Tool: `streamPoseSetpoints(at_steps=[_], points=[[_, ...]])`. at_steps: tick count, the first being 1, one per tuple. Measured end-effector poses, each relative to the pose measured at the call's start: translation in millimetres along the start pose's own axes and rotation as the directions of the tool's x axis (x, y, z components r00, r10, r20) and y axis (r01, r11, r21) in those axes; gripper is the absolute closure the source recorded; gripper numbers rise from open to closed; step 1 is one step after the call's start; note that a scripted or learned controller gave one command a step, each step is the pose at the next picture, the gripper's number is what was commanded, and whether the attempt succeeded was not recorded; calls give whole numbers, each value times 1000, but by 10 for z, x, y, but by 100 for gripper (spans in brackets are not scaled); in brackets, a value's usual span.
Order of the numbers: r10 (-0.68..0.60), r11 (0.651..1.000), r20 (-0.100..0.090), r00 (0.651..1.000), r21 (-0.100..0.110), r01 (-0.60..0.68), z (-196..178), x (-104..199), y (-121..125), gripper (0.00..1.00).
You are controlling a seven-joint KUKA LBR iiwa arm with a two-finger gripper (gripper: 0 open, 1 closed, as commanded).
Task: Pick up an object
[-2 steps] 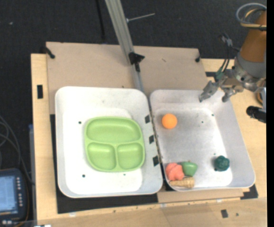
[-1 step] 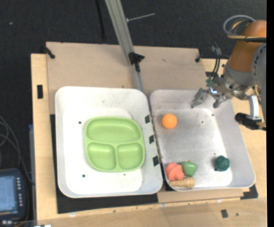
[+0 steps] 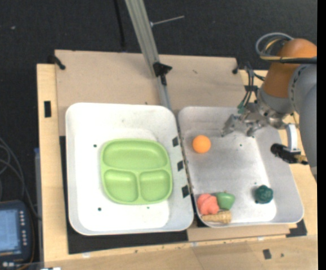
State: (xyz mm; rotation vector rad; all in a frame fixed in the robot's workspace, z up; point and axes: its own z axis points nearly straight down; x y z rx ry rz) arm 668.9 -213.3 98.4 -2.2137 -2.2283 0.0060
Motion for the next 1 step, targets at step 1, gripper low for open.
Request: streamPoseSetpoints(at_steps=[1], points=[[-4,1000,5,1000,-8,4,-161,-15,23,100]])
